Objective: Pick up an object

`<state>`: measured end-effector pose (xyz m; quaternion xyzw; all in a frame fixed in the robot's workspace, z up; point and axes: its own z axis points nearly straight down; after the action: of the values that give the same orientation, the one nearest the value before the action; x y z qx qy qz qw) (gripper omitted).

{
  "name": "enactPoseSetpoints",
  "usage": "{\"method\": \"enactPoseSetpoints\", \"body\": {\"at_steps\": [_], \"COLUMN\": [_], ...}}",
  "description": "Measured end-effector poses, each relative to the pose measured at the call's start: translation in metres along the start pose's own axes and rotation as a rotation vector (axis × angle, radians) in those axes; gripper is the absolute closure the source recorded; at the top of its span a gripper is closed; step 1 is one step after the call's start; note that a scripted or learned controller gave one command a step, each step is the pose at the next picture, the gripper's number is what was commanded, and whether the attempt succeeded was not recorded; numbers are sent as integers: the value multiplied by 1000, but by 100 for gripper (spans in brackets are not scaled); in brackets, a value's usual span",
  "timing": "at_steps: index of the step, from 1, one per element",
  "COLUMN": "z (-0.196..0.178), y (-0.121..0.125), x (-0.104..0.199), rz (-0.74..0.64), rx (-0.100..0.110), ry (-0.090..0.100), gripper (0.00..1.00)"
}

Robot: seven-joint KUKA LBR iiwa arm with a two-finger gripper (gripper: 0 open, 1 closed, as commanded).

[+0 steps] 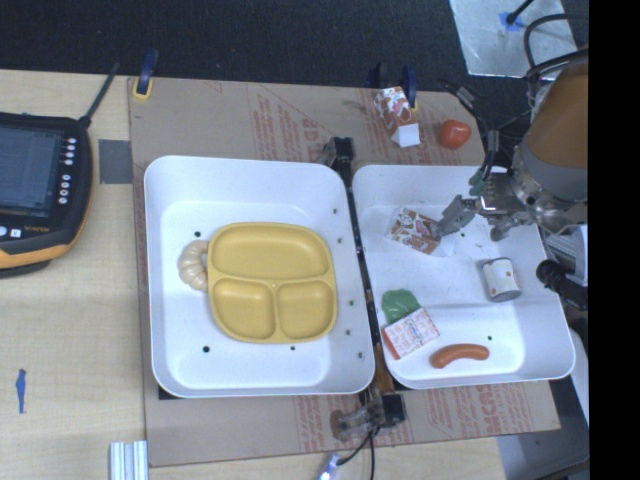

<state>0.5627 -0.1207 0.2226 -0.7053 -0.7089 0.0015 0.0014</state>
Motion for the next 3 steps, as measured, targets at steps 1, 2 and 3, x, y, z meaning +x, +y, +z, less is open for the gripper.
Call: {"method": "enactPoseSetpoints", "body": {"at_steps": [1, 2, 3], "z": [57, 89, 113], "y": [26, 91, 85], "x": [-64, -24, -5], "rz": [1, -1, 2], "rx": [1, 0, -15], "ry": [-3, -1, -6], "gripper": [0, 0, 0]}}
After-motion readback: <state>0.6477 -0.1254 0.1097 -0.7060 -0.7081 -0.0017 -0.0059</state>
